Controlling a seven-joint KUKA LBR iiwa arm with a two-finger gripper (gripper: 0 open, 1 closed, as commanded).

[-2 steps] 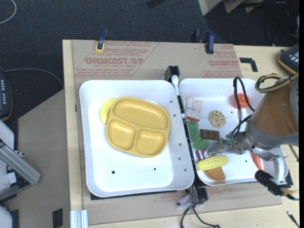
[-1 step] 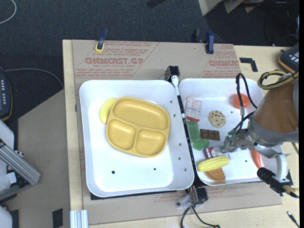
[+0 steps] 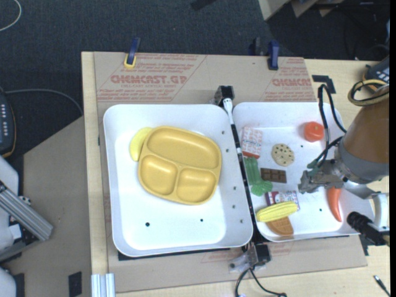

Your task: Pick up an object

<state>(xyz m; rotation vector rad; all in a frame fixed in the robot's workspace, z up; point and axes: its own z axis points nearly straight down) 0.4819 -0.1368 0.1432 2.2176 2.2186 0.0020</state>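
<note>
Camera view: end effector [image 3: 307, 183] just right of chocolate bar [image 3: 273, 176], apparently not touching; finger state unclear

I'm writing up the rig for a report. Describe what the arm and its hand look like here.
The arm is a thick rounded tube with an orange-brown band above a grey wrist section. The hand is a small dark grey metal assembly with fine wiring at its base. A black cable runs along the arm near the right bin.

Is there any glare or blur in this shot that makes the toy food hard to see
Camera view: even overhead light, mild glare on the white bins, soft shadows; the cookie and corn read clearly; the gripper looks dark and slightly blurred.
</note>
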